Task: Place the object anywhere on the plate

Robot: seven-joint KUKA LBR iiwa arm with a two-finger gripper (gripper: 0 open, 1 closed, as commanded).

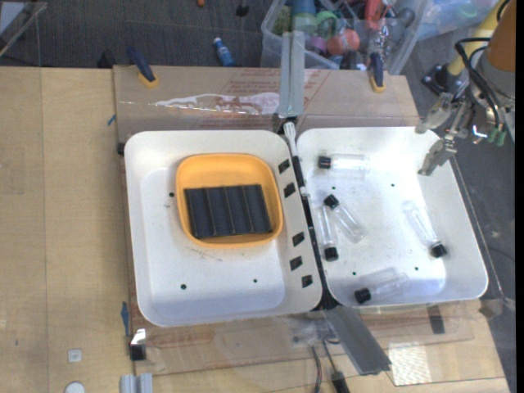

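An orange plate (pixel 190 173) sits in the left bin (pixel 155 277). A black ridged rectangular object (pixel 228 210) lies flat on the plate, filling most of its middle. My gripper (pixel 423 151) hangs over the upper right corner of the right bin (pixel 463 277), far from the plate. Its two fingers (pixel 435 159) are spread apart with nothing between them, so it is open.
Several clear vials with black caps lie scattered in the right bin, such as one (pixel 345 164) at the back and one (pixel 422 226) on the right. A raised divider (pixel 296 211) separates the bins. A box of colourful clutter (pixel 344 15) stands behind the bench.
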